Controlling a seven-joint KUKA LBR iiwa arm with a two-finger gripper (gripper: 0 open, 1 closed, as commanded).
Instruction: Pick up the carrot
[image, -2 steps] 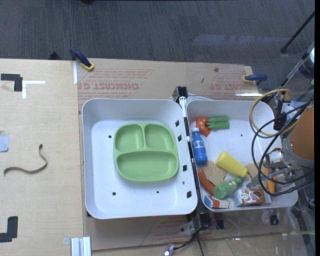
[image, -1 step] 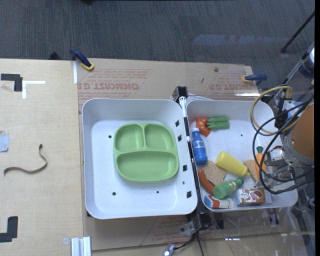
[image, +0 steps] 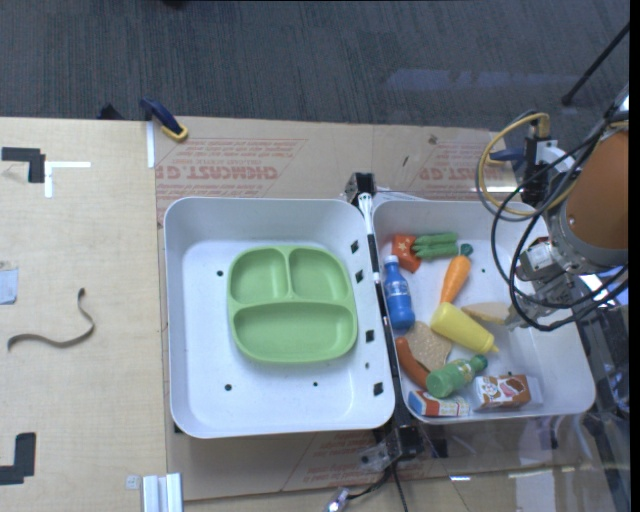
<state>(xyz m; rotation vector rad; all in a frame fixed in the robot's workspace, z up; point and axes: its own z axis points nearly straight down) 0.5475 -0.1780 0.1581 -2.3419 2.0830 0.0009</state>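
Note:
The carrot (image: 455, 279) is orange with a green top and lies tilted in the upper middle of the right bin (image: 560, 395), apart from the other toys. The arm comes in from the right, its orange band over the bin's right rim. My gripper (image: 523, 310) hangs low over the right side of that bin, beside a tan wedge (image: 487, 313). It is to the right of the carrot and a little nearer the camera, with a clear gap between them. Cables hide much of the wrist.
Around the carrot lie a blue bottle (image: 398, 298), a green vegetable (image: 436, 245), a yellow bottle (image: 462, 328), a bread slice (image: 430, 346), a green bottle (image: 454, 377) and a small carton (image: 503, 392). The left bin (image: 190, 370) holds a green divided plate (image: 293, 303).

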